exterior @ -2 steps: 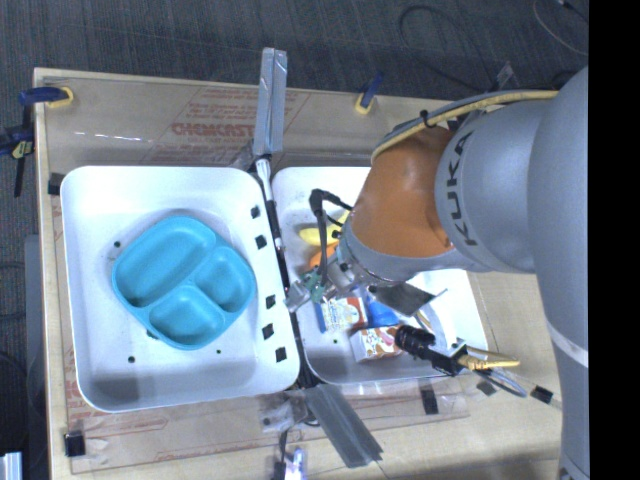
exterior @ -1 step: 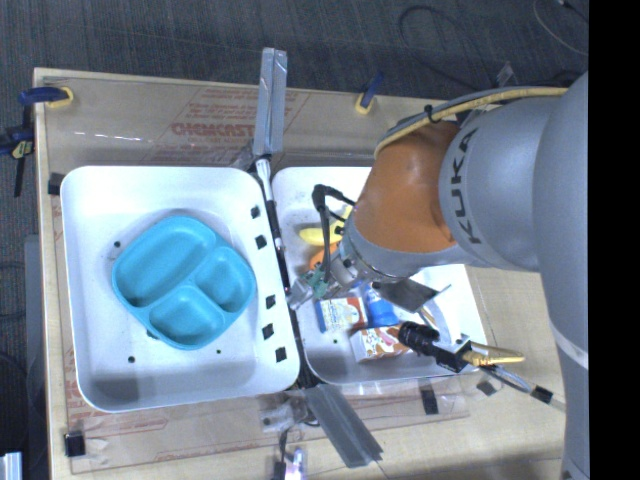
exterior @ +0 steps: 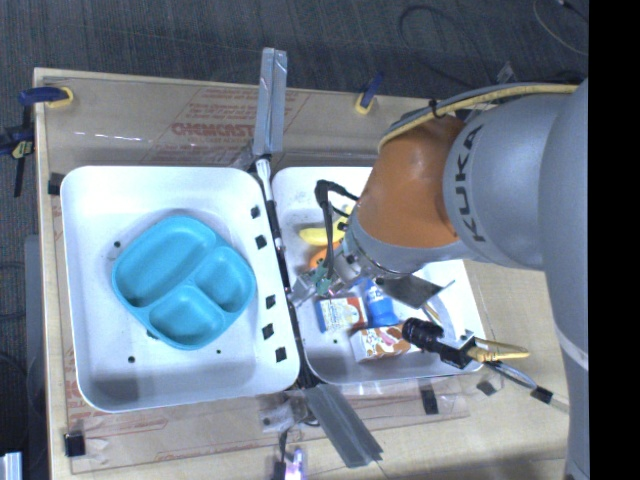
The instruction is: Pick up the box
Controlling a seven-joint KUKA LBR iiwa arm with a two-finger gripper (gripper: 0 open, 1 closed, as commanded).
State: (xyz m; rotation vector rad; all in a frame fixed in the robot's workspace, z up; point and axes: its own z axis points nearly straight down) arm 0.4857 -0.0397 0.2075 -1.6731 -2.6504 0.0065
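Box [exterior: 340, 314]: small blue/white carton, lying flat in the right bin [exterior: 290, 193], near the bin's front edge, approx. mid-width. Its long axis appears to run roughly parallel to that front edge, slightly skewed; exact outline unclear because of clutter. Adjacent items: a red/white packet [exterior: 377, 343] just beside it toward the front-right, a blue item [exterior: 381, 306] touching or overlapping its right side, and a yellow object [exterior: 318, 235] toward the rear. My gripper [exterior: 322, 280] sits low over the bin, just rear-left of the box, close to the centre divider. Whether I grip anything, I cannot tell; wrist hides it. Judgement: box lies front-right of me, so a short shift that way is req'd before descent. Left bin [exterior: 80, 268] carries a blue tray [exterior: 185, 283].
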